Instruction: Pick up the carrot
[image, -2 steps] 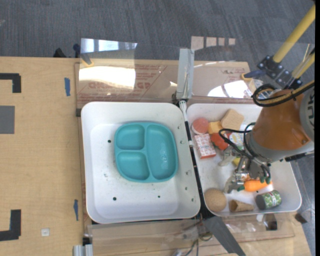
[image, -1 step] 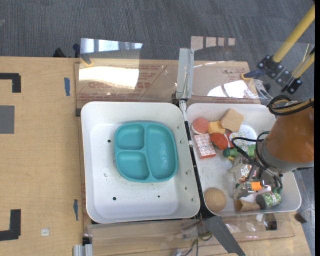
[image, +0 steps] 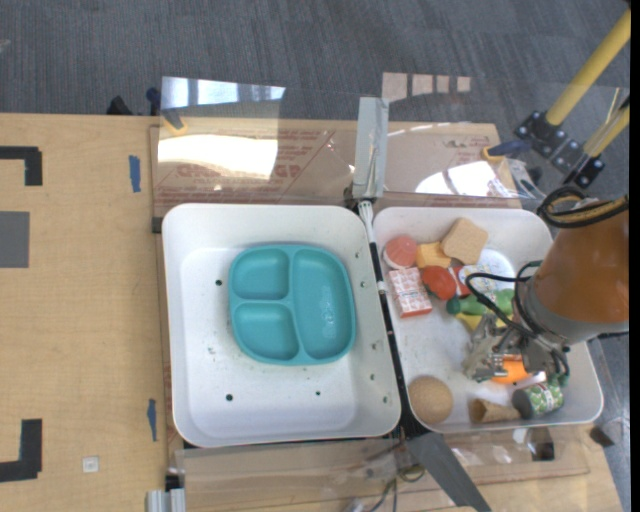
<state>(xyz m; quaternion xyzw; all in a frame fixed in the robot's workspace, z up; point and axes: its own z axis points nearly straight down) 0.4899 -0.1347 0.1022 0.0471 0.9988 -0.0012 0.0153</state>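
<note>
From the overhead camera, the arm (image: 585, 275) reaches into the right bin (image: 585, 405) and its gripper (image: 497, 358) sits low near the front right corner. The carrot (image: 512, 371), a small orange piece, lies just beside the gripper's metal tips, partly hidden by them. Whether the tips are spread or pressed together cannot be told from here. Other toy food crowds the bin: a red tomato (image: 441, 283), a tan cracker (image: 464, 240), a brown round bun (image: 432, 397). The left bin (image: 190, 300) bears a teal divided plate (image: 293, 303). The carrot looks like light, stiff, smooth plastic, likely slippery; a pinch across its thicker middle seems safest.
</note>
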